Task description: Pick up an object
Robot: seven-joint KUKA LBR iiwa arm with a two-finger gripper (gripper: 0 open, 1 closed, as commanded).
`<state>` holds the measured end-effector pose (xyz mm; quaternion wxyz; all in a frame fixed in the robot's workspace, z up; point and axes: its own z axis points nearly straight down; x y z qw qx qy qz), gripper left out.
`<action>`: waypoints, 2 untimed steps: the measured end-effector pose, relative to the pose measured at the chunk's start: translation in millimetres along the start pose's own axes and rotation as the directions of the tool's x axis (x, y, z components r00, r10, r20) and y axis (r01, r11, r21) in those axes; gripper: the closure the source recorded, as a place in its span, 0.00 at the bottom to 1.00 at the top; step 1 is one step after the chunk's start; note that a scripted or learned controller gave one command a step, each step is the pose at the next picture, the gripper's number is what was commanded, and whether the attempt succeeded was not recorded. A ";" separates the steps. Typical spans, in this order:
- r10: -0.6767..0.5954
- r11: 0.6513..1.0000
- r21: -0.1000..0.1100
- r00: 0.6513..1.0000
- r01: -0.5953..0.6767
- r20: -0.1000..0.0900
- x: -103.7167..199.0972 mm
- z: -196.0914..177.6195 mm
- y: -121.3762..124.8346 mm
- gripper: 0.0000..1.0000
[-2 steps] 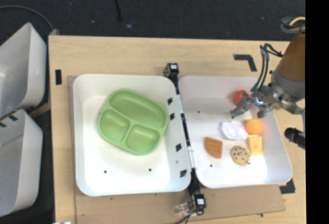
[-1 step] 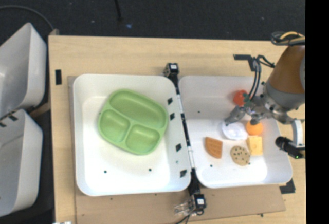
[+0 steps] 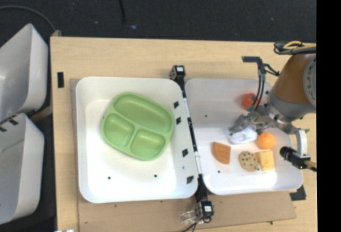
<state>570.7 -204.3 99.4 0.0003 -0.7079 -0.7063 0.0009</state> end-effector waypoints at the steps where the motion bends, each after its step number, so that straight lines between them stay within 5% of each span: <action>1: 0.003 1.000 -0.006 1.000 -0.003 0.001 -1.4 -13.3 1.4 1.00; 2: -0.005 1.000 -0.009 1.000 0.005 0.003 -3.7 -78.5 3.5 1.00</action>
